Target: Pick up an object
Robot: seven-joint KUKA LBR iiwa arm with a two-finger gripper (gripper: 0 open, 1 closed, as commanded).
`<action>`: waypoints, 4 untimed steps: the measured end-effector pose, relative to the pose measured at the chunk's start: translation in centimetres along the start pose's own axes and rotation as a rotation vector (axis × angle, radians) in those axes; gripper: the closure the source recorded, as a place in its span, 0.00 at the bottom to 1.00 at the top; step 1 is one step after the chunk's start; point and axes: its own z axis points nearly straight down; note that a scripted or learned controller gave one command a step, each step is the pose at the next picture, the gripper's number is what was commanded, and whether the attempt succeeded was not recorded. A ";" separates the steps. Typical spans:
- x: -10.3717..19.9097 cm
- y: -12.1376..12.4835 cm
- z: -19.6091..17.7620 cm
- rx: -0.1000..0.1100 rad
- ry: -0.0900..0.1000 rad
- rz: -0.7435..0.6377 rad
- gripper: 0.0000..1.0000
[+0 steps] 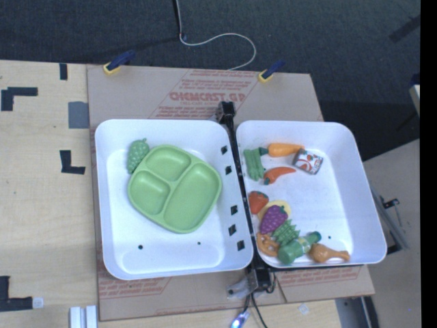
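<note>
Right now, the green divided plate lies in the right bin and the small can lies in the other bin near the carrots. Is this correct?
Not quite. The camera view shows the green divided plate in the left bin, not the right one. The small can does lie in the other bin, near the carrots.

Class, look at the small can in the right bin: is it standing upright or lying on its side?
On its side. The can shows its long labelled wall facing up, with one end turned towards the right bin's wall.

My one camera sits fixed above the tabletop (41,183), looking down at a slant, framing both bins (109,183) whole.
</note>
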 end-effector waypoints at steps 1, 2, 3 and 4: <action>0.3 0.1 1.8 -0.004 0.000 -0.005 1.00; 0.3 0.1 4.3 -0.003 0.000 -0.006 1.00; 0.3 0.1 5.9 -0.004 0.000 -0.006 1.00; 2.9 0.0 -6.3 -0.019 -0.005 -0.010 1.00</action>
